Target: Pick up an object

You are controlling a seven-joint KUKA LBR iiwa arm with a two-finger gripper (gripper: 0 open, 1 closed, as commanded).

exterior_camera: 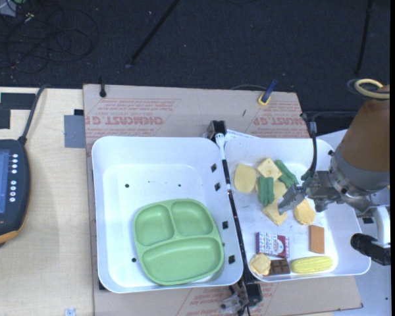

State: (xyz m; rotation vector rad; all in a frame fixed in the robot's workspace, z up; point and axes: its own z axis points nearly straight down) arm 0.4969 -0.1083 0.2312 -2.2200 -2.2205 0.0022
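Red printing runs across the brown cardboard sheet that lies under the two white bins, just beyond the far rim of the left bin; it stands upside down from this side and seems to spell CHEMCAST GP, though the letters are too soft to be sure. A second run of the same red print shows further right on the sheet, beyond the right bin, partly cut off. The small red and white packet in the right bin carries printing too small to read
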